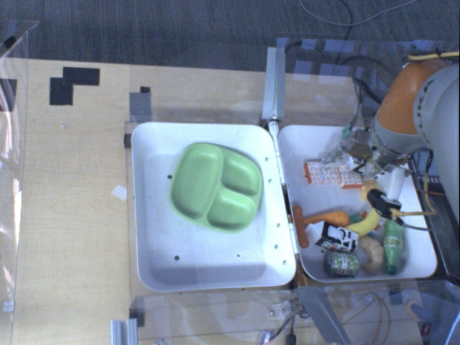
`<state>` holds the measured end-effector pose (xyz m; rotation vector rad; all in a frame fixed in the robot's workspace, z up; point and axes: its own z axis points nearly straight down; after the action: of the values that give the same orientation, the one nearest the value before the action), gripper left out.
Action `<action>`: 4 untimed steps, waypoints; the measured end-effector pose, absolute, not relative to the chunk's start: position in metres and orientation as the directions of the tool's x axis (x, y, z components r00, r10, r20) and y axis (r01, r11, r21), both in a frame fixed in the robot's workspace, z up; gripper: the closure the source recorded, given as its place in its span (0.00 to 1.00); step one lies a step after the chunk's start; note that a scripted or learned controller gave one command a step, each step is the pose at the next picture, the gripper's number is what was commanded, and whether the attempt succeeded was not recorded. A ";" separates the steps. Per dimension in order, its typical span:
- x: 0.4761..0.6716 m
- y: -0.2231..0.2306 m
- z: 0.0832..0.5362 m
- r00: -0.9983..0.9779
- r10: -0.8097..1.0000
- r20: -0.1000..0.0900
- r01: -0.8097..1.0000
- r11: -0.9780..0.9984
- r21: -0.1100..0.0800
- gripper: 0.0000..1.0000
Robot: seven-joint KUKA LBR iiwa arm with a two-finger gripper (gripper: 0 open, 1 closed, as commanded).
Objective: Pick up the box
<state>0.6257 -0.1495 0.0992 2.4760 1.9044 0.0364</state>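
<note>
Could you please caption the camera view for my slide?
KUKA arm's gripper poised over the box in the cluttered right bin; green divided tray in the left bin.

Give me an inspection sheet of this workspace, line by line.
Surface: wooden bench bearing the left bin and the right bin.
Job's things: box, white and orange, lying flat in the right bin's upper part.
Clutter: green divided tray in the left bin; carrot, banana, green bottle, can in the right bin.
Hand: hand beside the box's right end; finger state unclear.
Cables: black cable looped on the floor.
Surroundings: dark carpet.
</note>
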 end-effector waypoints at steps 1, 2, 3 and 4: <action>0.643 -0.176 0.098 0.271 0.962 0.025 0.963 -0.271 -0.004 0.00; 0.645 -0.169 0.110 0.257 0.966 0.031 0.966 -0.257 -0.007 1.00; 0.605 -0.133 0.217 0.210 0.978 0.001 0.978 -0.210 0.007 1.00; 0.605 -0.133 0.217 0.210 0.978 0.001 0.978 -0.210 0.006 0.00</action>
<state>0.6051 -0.1333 0.2170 2.4407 1.9711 0.0068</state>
